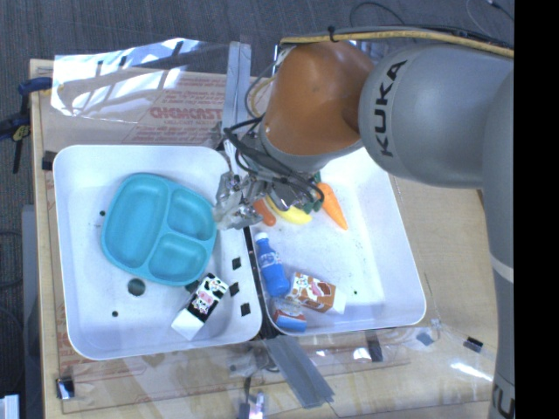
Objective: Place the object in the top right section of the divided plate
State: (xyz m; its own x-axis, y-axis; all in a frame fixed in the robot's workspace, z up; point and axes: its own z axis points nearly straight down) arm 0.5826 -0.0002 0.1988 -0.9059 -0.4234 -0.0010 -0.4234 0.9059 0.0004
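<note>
A light blue divided plate (pixel 140 230) lies in the left bin (pixel 79 321), its top right section (pixel 190 212) bare. My gripper (pixel 234 203) hangs over the wall between the two bins, just right of the plate's upper right rim, with the orange wrist band above it. Right beside the gripper, in the right bin (pixel 384 269), lie a small red-orange piece (pixel 265 214), a yellow toy fruit (pixel 295 216) and an orange carrot (pixel 333 206). The arm hides parts of these three.
A cow-patterned milk carton (pixel 201 304) leans at the left bin's front right. A small dark green disc (pixel 135 288) sits below the plate. In the right bin's front lie a blue bottle (pixel 270 269) and a brown snack packet (pixel 313 293).
</note>
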